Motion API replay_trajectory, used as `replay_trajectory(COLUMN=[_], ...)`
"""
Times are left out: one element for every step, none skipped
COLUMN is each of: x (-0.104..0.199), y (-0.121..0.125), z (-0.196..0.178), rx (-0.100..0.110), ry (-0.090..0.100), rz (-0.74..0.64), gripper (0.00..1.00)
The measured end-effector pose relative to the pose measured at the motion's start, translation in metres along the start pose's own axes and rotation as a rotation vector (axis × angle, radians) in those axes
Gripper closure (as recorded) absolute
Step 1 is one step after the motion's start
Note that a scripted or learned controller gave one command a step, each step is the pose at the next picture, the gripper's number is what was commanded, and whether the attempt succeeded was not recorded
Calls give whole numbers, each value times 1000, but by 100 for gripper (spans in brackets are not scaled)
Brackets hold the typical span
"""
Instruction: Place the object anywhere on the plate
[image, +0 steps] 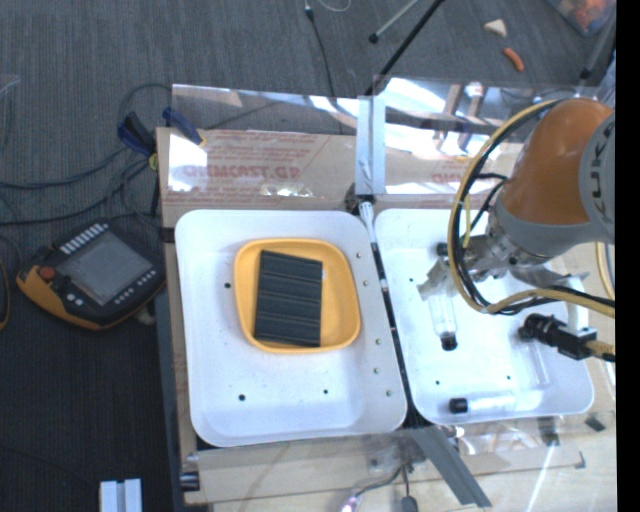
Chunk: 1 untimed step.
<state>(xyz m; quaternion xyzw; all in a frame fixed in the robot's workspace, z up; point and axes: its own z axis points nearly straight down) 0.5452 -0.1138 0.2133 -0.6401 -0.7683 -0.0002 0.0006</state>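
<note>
Left white bin (200, 300), yellow plate (345, 300) inside, dark ribbed object (289, 298) on plate, gripper (445, 300) right of plate, apparently open, holding nothing.

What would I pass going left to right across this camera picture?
Handheld controller on the floor → yellow plate with a dark ridged block on it, in the left bin → right bin → robot arm.

Arm (560, 180) cut off at right edge; its bulk hides part of right bin (500, 390); hand (447, 315) translucent, blurry.
</note>
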Motion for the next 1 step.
replay_trajectory(x=[0], y=[0], z=[0], rx=[0], ry=[0], rz=[0], gripper=[0])
